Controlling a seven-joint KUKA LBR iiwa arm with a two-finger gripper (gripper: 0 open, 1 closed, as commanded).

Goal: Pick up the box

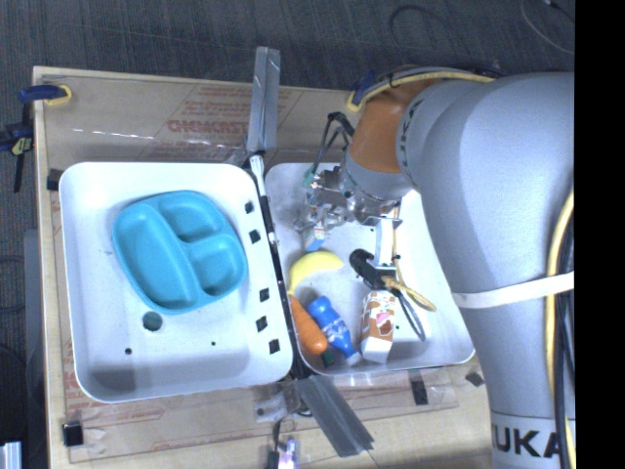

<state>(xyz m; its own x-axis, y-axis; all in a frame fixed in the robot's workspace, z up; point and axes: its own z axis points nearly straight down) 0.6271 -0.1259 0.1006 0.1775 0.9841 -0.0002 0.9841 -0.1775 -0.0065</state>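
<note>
Pincer (pixel 320 225) of bare metal, grip state unclear, tall printed carton box (pixel 378 326), glossy white bin (pixel 441 291)

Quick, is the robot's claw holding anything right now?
Gripper: over the right bin, above the box; whether it is open or shut cannot be told.

Two bins sit side by side on the desk (pixel 127 106): the left bin (pixel 88 350) holds a divided tray (pixel 181 247) toward its upper half. In the right bin (pixel 439 311), the box (pixel 378 326) stands at the lower middle, with a bottle (pixel 330 328) just left of it and a carrot (pixel 309 328) left again. The gripper (pixel 327 218) hangs over that bin's upper left, above a round fruit (pixel 314 266).
</note>
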